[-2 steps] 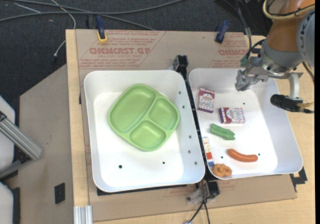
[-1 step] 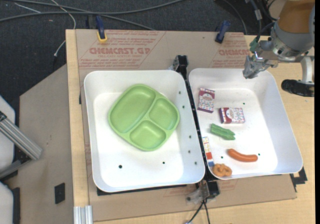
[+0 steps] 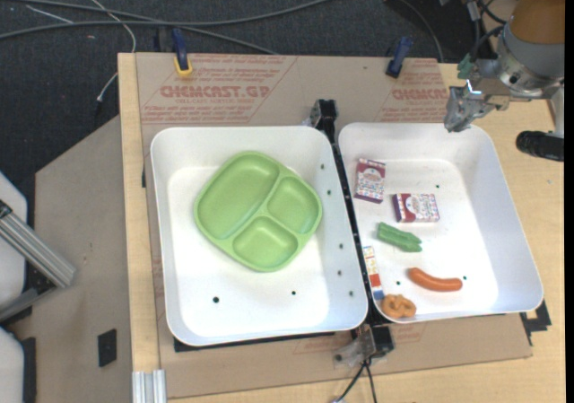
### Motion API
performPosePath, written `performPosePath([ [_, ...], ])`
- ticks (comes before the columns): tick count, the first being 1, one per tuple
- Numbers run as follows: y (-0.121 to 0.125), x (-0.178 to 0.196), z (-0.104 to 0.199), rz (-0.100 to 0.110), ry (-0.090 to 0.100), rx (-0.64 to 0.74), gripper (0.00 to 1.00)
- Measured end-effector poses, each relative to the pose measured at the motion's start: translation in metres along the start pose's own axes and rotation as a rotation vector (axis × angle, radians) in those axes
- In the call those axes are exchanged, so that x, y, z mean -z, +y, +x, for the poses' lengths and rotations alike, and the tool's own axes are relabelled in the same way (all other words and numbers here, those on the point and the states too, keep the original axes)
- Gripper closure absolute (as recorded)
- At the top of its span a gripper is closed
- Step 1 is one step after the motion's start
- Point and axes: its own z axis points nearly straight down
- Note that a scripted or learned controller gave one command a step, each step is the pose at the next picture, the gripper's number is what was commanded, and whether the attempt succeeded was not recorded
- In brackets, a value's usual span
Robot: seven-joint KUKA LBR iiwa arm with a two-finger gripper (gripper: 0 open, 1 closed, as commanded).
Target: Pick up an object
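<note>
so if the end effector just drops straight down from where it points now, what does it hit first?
Probably the back rim of the right bin, near its far corner. The end effector hangs over that edge, pointing down. Depth is unclear from this slant, so it could land just inside on bare bin floor. The small cartons sit well clear.

Your arm [image 3: 536, 29] shows a pale grey rounded housing with an orange band above it at the wrist. Below sits a silvery metal flange, and from it your gripper [image 3: 458, 116] extends as a small grey metal piece. Dark cables trail behind the arm.
</note>
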Motion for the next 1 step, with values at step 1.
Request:
performPosePath([
  [1,-0.0112,-0.0057,0.0455,0.006,0.002,0.002,1.0],
])
